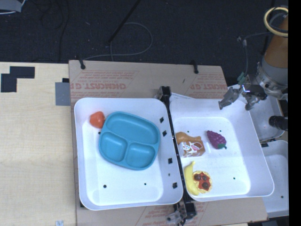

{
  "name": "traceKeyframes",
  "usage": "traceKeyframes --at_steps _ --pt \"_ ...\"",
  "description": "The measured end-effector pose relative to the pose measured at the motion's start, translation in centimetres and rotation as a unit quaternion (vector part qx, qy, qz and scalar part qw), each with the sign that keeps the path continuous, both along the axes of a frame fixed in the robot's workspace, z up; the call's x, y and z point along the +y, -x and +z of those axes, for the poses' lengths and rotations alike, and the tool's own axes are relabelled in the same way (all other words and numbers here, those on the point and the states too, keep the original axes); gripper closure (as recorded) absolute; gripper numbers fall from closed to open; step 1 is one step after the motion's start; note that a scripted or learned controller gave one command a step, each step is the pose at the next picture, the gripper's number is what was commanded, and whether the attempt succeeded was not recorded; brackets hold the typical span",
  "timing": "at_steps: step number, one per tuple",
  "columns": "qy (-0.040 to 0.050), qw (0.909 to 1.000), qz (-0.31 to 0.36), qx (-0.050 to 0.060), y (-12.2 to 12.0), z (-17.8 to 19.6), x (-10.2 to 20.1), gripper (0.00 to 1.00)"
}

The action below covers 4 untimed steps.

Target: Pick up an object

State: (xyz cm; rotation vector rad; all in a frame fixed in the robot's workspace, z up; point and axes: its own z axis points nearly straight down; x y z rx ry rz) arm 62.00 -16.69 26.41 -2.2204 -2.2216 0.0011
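Camera view: gripper [239, 99] hanging over right bin's [256, 140] far corner
You are seeing its fingers spread apart, gripping nothing

claw [240, 100] open, above right bin's [244, 126] far corner | blue tray [128, 140] in left bin [94, 182]

One camera is looking down from above the bench at a slant, standing far enough back to be taking in both bins whole: the left bin [89, 192] and the right bin [244, 182] are lying side by side across the lower middle. Dark floor is running along the top. The arm [275, 55] is entering from the right edge.
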Motion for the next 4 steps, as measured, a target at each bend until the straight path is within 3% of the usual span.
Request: traceKeyframes --at_steps 1,3,4 --pt "-0.0002 1.0000 0.000 0.002 -0.6 -4.4 0.0 0.00" --pt "-0.0008 1.0000 0.000 0.003 -0.7 -17.1 0.1 0.00" --pt "-0.0004 1.0000 -0.001 0.001 -0.8 -15.8 0.0 1.00"
